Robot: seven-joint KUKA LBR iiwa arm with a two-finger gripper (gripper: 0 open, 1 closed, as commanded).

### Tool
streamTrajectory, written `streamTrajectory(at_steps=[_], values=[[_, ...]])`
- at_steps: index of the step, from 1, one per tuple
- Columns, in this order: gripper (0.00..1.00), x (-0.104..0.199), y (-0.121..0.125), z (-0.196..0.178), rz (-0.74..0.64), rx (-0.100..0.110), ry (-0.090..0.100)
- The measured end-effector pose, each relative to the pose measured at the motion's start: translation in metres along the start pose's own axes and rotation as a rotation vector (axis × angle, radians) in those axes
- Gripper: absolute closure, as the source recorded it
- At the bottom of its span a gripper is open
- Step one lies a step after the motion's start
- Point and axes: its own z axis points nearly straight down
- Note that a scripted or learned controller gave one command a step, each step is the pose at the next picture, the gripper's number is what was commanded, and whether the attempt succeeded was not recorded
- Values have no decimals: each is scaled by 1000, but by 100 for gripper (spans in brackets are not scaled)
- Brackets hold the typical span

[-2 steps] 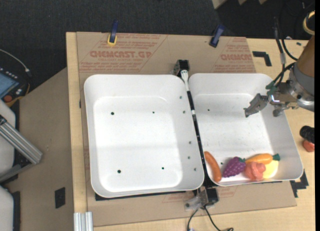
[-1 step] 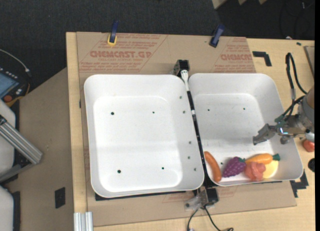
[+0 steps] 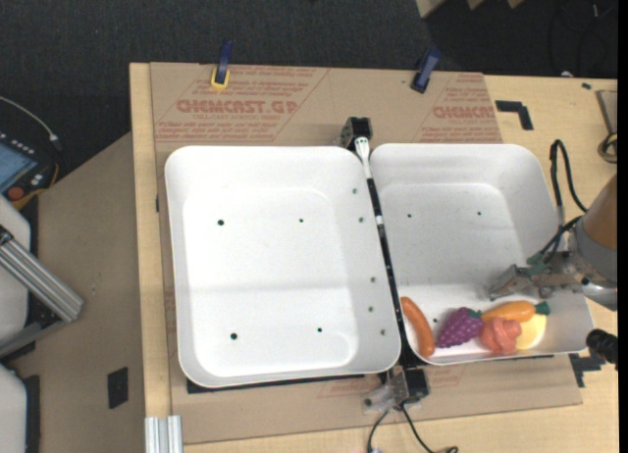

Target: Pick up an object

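Observation:
Several toy foods lie along the front edge of the right bin (image 3: pixel 461 196): an orange sausage-shaped piece (image 3: pixel 417 326), a purple bunch of grapes (image 3: pixel 459 327), a red piece (image 3: pixel 497 337), an orange piece with a green tip (image 3: pixel 512 311) and a yellow piece (image 3: pixel 531 334). My gripper (image 3: pixel 518 286) reaches in from the right and hangs low just behind the orange piece, close to it. Nothing is visibly held in it.
The left bin (image 3: pixel 275 255) sits beside the right one, with a black divider strip (image 3: pixel 378 235) between them. Both rest on a cardboard sheet (image 3: pixel 294 98) held by two clamps at the back. A black cable (image 3: pixel 557 172) runs along the right bin's far side.

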Motion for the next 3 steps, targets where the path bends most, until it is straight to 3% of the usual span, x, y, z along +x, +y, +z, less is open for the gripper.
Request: streamTrajectory(at_steps=[1, 2, 3], values=[[100, -1, 0, -10, 2, -2, -3], [0, -1, 0, -9, 2, -1, -2], [0, -1, 0, -9, 2, -1, -2]])
